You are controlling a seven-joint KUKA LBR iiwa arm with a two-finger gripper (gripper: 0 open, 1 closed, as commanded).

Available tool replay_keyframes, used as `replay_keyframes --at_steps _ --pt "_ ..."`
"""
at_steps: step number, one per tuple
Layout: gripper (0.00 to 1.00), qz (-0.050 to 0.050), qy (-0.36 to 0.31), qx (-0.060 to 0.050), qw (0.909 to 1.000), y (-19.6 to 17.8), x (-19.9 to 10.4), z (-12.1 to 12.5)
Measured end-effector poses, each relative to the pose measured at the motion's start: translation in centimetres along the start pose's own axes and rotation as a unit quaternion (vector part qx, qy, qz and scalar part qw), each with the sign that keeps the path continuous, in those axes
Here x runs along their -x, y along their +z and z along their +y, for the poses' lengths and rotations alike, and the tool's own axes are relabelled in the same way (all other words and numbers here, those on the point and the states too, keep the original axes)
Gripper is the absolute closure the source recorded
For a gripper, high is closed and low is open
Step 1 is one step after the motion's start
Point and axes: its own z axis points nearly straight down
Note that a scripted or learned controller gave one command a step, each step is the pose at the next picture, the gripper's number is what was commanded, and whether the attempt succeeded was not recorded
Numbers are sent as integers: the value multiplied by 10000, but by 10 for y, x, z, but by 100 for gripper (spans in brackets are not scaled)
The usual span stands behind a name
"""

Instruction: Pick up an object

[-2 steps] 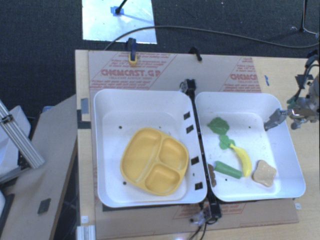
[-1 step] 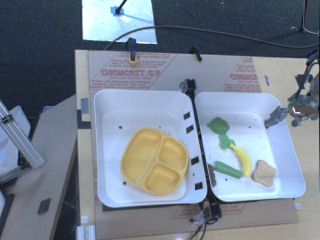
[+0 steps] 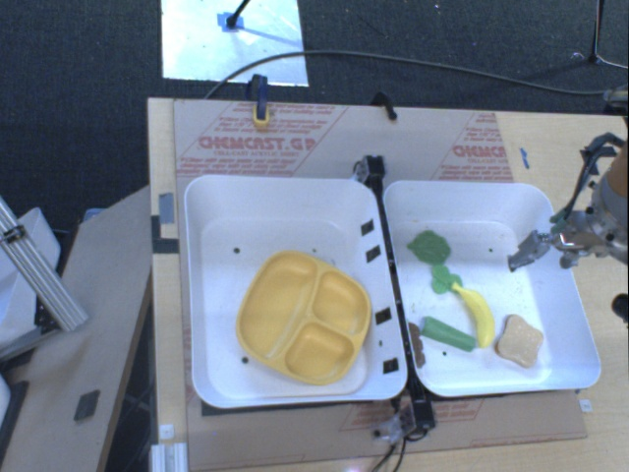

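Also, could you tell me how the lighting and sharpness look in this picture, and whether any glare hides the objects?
In the camera view, light is even and soft; the yellow divided plastic plate and yellow toy banana cast only faint shadows. Glare falls on the shiny metal sheet on the floor, not on the white bins. The grey gripper looks slightly soft near the right edge.

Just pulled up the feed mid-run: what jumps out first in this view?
The big yellow plastic divided plate lying in the left white bin grabs the eye first. Next comes the cluster of small toy foods in the right white bin: a green leafy piece, a yellow toy banana, a green cucumber-like stick and a tan bread-shaped piece. The claw hangs over that bin's right side.
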Motion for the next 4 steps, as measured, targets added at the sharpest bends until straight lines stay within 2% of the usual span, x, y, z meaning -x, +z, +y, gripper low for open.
replay_keyframes --at_steps 2,3,4 --pt "0 2 -2 -3 10000 115 1 2" --pt "100 -9 -1 25 10000 101 1 3" --pt "100 -11 -19 41 10000 43 -4 13"
